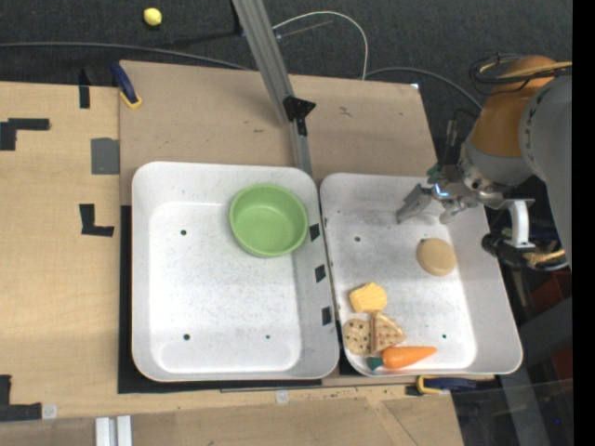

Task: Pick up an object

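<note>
**Spread pincer poised over the right bin, gripping nothing**

The grey arm with its orange band [507, 124] enters from three o'clock, and its metal two-finger pincer [430, 206] sits over the upper part of the right shallow white plastic bin [483, 277]. The fingers [410, 206] are spread apart, with nothing between them.

Toward five o'clock of the pincer, near it but apart, lies a tan rounded potato-like lump [436, 256] on the bin floor. At the bin's seven o'clock corner several food toys cluster together: a yellow chunky block [368, 297], a brown speckled cracker-like wedge [372, 334] touching it from below, and an orange carrot [407, 357] lying flat along the lower wall, just beside the wedge.

The left shallow white bin [167, 277] holds a green round plastic bowl [269, 219], upright, at its one o'clock corner. Both bins rest side by side on the tan wooden desk [56, 193]. A small yellow ball [152, 16] lies on the dark floor at eleven o'clock, well apart.
</note>
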`<control>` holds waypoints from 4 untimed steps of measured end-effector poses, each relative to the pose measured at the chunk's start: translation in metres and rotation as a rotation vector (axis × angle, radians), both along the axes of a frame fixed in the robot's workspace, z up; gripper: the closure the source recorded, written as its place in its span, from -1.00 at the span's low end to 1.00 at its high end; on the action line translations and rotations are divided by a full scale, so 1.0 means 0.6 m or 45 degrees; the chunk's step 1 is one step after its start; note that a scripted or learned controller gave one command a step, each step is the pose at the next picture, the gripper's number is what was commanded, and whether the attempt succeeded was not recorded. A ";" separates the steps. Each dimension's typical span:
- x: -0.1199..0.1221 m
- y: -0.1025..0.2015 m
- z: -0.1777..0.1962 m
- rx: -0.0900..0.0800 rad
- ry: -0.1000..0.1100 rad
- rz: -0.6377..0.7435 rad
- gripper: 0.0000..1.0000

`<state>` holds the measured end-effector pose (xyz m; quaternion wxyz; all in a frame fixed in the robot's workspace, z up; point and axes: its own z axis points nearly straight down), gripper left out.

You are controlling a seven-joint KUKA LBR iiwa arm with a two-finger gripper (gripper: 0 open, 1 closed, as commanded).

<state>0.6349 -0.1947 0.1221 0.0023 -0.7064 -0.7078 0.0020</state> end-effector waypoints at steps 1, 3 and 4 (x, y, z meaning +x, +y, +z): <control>0.002 0.000 0.023 -0.001 -0.006 0.002 1.00; 0.017 0.014 0.145 -0.001 -0.009 -0.001 1.00; -0.003 0.091 0.158 0.002 -0.006 0.004 1.00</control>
